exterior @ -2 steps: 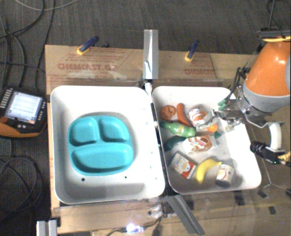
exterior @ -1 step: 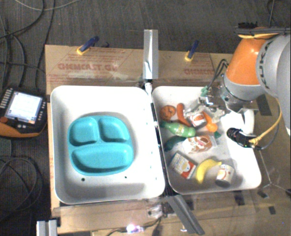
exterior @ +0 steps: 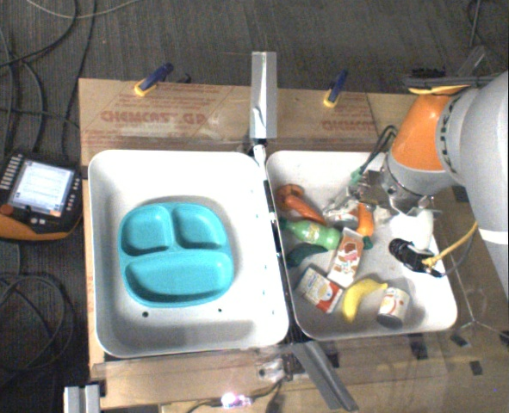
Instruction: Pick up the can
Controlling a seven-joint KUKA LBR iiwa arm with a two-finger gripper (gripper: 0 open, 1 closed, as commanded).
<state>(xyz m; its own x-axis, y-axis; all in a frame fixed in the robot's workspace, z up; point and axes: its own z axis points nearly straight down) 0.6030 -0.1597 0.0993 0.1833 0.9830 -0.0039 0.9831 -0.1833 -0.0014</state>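
Can lies on its side in the right bin's near corner, beside a banana. Gripper hovers over the toy pile; can sits at its five o'clock, well apart. Grip state: cannot tell.

Can beside banana

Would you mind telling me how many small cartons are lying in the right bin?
2: one carton near the bin's middle beside the green bottle, another carton nearer the front, left of the banana. The arm may hide more.
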